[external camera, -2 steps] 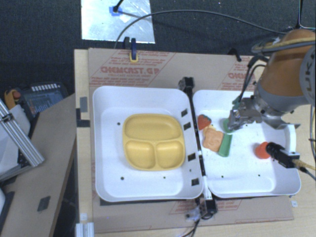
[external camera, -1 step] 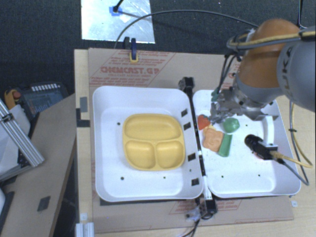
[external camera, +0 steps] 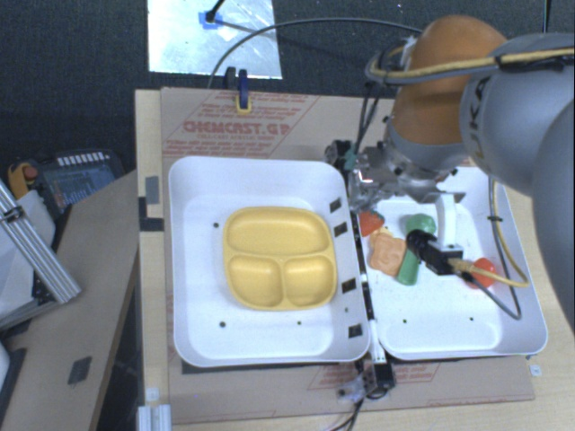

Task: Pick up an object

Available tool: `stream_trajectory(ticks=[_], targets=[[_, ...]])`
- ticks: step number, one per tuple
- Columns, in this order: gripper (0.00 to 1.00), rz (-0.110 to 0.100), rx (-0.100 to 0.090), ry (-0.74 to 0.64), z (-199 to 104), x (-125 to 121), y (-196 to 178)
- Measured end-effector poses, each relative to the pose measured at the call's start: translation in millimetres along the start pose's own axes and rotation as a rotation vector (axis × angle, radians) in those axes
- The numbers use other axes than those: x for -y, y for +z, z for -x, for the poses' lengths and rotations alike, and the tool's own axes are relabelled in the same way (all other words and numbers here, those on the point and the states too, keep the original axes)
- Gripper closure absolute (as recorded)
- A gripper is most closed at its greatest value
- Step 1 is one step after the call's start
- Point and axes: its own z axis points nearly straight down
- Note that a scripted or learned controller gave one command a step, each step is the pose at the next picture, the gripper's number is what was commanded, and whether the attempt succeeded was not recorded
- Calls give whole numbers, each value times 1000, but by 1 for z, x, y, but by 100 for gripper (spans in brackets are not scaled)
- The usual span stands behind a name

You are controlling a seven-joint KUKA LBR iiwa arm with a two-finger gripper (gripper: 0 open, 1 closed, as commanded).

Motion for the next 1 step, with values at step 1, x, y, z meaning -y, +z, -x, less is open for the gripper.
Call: stream_trajectory(ticks=[1], targets=[[100, -2, 0, 0, -57, -20, 14]])
